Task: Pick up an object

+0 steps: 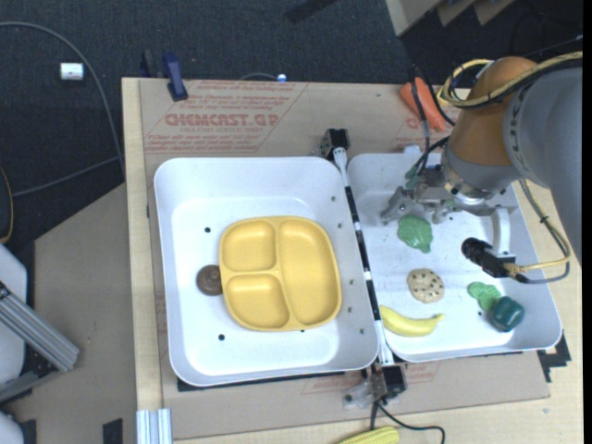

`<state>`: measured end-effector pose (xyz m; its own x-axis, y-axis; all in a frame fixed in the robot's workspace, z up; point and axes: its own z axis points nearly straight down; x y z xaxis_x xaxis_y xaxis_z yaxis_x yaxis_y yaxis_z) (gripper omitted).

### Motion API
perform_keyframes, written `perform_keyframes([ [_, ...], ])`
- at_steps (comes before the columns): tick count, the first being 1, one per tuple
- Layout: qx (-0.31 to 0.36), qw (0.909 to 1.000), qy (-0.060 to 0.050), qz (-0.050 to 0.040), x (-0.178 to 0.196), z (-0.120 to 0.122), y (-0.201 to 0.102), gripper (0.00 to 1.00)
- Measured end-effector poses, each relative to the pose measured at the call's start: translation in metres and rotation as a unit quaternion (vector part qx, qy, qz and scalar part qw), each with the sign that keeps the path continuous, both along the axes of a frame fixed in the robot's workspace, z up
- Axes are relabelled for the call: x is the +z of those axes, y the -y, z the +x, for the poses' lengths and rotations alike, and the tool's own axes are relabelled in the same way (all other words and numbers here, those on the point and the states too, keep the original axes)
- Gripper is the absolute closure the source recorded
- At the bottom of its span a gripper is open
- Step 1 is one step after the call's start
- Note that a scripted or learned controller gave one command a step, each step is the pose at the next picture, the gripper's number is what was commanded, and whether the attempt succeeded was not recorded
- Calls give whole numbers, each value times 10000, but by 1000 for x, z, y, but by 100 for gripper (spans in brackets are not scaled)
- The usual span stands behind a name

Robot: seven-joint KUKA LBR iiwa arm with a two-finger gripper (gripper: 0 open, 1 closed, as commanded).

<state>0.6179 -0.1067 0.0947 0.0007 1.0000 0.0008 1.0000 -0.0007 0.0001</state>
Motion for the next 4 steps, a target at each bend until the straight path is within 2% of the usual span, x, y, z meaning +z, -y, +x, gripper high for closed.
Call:
perform_keyframes([
  [1, -1, 10000, -11, -3, -10, -7, 13, 0],
  [2, 1, 10000, 10, -5, 1, -5, 12, 100],
  [3, -2, 10000, 9, -3, 1, -5, 12, 0],
  [4, 3, 10000, -13, 1, -10, -18, 0, 0],
])
